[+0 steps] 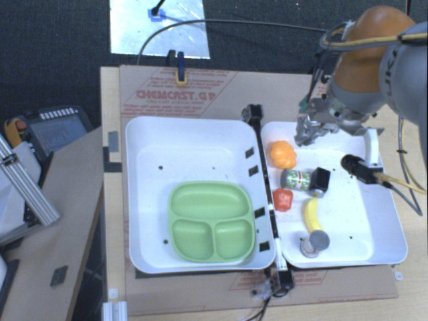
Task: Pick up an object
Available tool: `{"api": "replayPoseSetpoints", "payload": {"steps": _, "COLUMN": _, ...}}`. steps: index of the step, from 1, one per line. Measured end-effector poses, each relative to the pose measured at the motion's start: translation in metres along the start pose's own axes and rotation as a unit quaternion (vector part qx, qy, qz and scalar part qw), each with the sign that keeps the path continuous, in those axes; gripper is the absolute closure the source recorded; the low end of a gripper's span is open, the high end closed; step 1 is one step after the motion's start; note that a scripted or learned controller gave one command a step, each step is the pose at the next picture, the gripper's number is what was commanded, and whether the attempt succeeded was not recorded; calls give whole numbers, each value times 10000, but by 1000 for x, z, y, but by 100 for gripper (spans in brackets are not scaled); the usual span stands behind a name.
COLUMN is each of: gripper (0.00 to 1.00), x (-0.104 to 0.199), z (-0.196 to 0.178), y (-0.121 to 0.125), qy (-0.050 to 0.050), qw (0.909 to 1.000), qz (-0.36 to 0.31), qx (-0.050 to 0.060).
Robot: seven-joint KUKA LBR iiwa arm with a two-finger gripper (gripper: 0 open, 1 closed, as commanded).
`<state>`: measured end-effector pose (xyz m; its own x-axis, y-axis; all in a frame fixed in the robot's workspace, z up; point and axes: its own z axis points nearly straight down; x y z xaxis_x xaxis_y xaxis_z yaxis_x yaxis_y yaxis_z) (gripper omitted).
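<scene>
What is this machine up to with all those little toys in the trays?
A grey and orange robot arm reaches in from the right, and its gripper hangs over the back of the right-hand bin. It is meant to pick something up. In that bin lie an orange, a small can, a black block, a red piece, a banana and a grey round piece. The left bin holds a green divided plate. The gripper is just behind the orange, not touching it.

Grey arm (408, 79), orange band (368, 45), yellow cables (374, 41), metallic claw (309, 134)
</scene>
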<state>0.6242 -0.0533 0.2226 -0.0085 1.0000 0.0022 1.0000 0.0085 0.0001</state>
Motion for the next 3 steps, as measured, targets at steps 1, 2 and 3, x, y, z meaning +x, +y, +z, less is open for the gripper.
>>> {"api": "replayPoseSetpoints", "payload": {"steps": 1, "gripper": 100, "x": 51, "z": 4, "y": -20, "qy": 1, "qw": 10000, "qz": -3, "qx": 3}}
{"api": "replayPoseSetpoints", "payload": {"steps": 2, "gripper": 100, "x": 105, "z": 11, "y": -29, "qy": 2, "qw": 10000, "qz": -7, "qx": 1}}
{"api": "replayPoseSetpoints", "payload": {"steps": 3, "gripper": 100, "x": 165, "z": -6, "y": -32, "qy": 6, "qw": 10000, "qz": -12, "qx": -10}}
